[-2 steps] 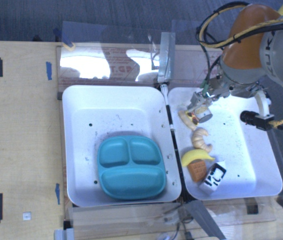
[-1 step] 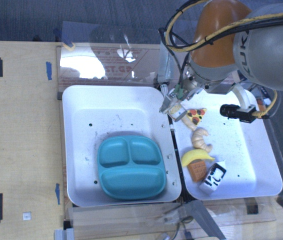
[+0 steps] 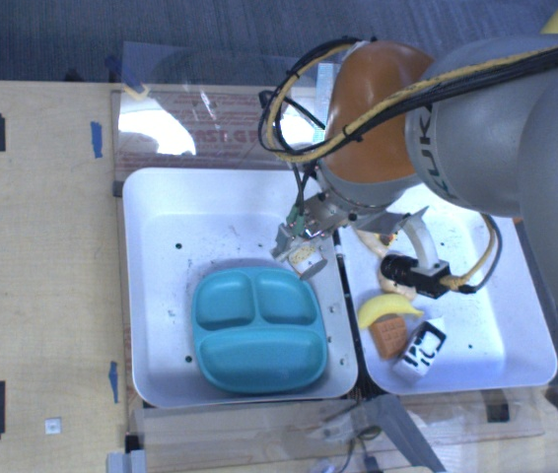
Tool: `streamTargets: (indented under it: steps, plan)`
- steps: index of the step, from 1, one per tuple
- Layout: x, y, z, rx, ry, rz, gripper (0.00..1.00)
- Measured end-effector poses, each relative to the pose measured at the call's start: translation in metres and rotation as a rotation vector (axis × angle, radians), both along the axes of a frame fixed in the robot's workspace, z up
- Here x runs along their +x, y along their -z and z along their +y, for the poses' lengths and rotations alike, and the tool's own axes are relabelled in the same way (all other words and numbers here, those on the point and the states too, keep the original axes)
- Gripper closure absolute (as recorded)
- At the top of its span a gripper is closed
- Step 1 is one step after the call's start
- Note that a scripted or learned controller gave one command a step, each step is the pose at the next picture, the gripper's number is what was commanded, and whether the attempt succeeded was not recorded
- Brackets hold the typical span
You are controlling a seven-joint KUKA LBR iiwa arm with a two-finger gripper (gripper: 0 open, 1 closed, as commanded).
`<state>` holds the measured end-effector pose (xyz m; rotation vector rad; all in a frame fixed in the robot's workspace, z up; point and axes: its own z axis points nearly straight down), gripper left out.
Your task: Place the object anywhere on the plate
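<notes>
A: Where is the gripper [image 3: 299,242]?
B: Centre of the frame, over the left white bin [image 3: 161,215], just above the upper right corner of the teal three-compartment plastic plate [image 3: 257,338].
A: Holding anything?
B: Its fingers pinch a small pale, speckled object [image 3: 305,256], hanging just off the plate's rim.
A: And the right white bin [image 3: 516,353]?
B: A yellow banana-shaped toy [image 3: 387,309], a brown waffle-like piece [image 3: 390,337] and a black-and-white tagged block [image 3: 421,347] lie close together
</notes>
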<state>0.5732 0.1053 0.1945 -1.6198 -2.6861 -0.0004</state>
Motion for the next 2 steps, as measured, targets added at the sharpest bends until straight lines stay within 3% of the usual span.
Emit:
streamTargets:
  steps: [1, 2]
  plan:
    - [-0.0399, 0.0084, 0.0258, -0.001, -0.264, 0.000, 1.00]
    - [-0.0396, 0.0084, 0.0249, -0.001, -0.262, -0.001, 0.00]
